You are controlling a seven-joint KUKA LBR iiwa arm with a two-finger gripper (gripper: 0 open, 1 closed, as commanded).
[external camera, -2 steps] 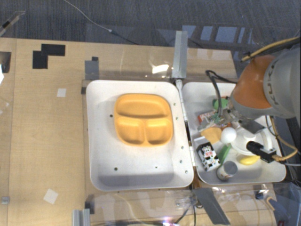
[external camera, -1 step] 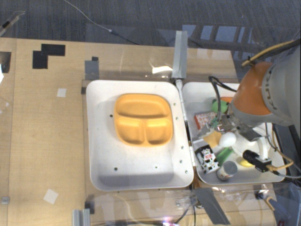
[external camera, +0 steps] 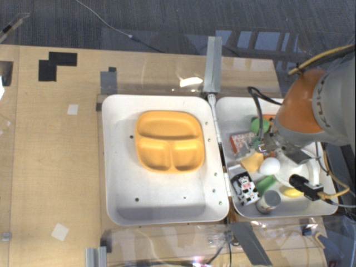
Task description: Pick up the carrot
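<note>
Camera view, looking down at a slant: the arm (external camera: 320, 102) reaches in from the right and hangs over the right bin (external camera: 222, 113), its orange band covering much of that bin's far corner. The hand (external camera: 271, 144) sits low among the clutter, just beside a white egg (external camera: 271, 165) and a yellow wedge (external camera: 252, 162). From here I cannot tell whether it is apart, together or clamped on anything, because the wrist hides it.

The carrot is hard to make out. I take it to be the thin orange sliver (external camera: 268, 117) next to a green tuft (external camera: 256, 125) at the far side of the right bin, mostly tucked under the arm. If so, the hand is near it, and I see nothing lifted.

Nearer the front lie a black-and-white box (external camera: 243, 187), a grey can (external camera: 270, 199) and a yellow fruit (external camera: 290, 192), crowded close enough to get in the way of a grasp. The left bin (external camera: 119, 166) holds a yellow divided plate (external camera: 169, 140), well apart from the work.
</note>
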